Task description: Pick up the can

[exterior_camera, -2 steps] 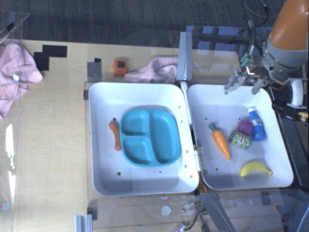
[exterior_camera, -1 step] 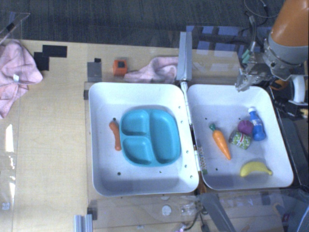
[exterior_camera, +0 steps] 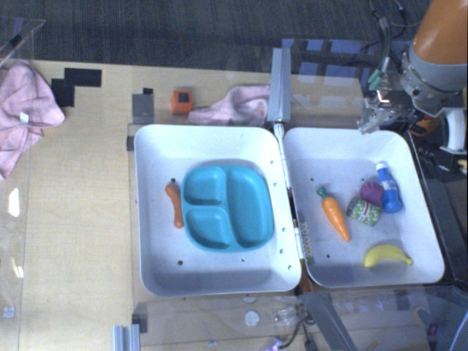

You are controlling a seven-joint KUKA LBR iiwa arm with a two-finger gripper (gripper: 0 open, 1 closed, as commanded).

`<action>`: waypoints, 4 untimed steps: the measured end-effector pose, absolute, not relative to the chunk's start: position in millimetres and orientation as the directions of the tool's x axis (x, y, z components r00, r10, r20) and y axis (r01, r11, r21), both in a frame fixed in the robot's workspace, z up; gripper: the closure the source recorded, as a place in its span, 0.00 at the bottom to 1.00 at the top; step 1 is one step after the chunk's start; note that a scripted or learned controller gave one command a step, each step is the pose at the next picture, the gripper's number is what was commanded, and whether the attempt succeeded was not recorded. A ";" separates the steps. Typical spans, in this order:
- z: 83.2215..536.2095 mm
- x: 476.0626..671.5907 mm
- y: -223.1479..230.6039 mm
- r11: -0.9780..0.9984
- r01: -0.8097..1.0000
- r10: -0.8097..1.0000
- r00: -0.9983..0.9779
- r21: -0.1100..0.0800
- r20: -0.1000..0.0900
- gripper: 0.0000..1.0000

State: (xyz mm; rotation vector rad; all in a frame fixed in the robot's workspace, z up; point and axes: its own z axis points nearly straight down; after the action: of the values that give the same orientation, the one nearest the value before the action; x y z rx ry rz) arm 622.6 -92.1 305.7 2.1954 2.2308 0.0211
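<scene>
inside the right bin [exterior_camera: 307, 152], the can [exterior_camera: 364, 211] lies tilted, green-labelled, toward the side farthest from the left bin [exterior_camera: 146, 196]. touching the can on its far side sits a purple object [exterior_camera: 371, 192], and just beyond that, a blue bottle [exterior_camera: 388, 190] with a white cap. a toy carrot [exterior_camera: 335, 214] lies near the can, between it and the wall shared by the two bins. a banana [exterior_camera: 387, 254] rests near the can toward the front wall of the right bin, apart from it. the claw [exterior_camera: 374, 107] hangs above the far rim of the right bin, well apart from the can, nothing seen in its grip; whether it is spread or pressed together cannot be told. the left bin holds a blue divided tray [exterior_camera: 227, 207] and, just beside it, an orange sausage-shaped piece [exterior_camera: 175, 205]. pink cloths [exterior_camera: 234, 107] lie on the counter [exterior_camera: 73, 232] behind the bins.
</scene>
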 end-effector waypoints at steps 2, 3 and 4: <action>329.1 626.9 -89.2 0.026 0.999 1.000 -0.027 0.031 0.002 1.00; 340.6 629.0 -87.8 0.032 0.999 0.999 -0.032 0.038 0.002 1.00; 352.3 631.1 -86.5 0.038 0.998 0.999 -0.038 0.045 0.002 1.00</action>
State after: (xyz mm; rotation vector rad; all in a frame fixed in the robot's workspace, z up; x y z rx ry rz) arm 631.1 -86.5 352.3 2.1578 2.2415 0.0533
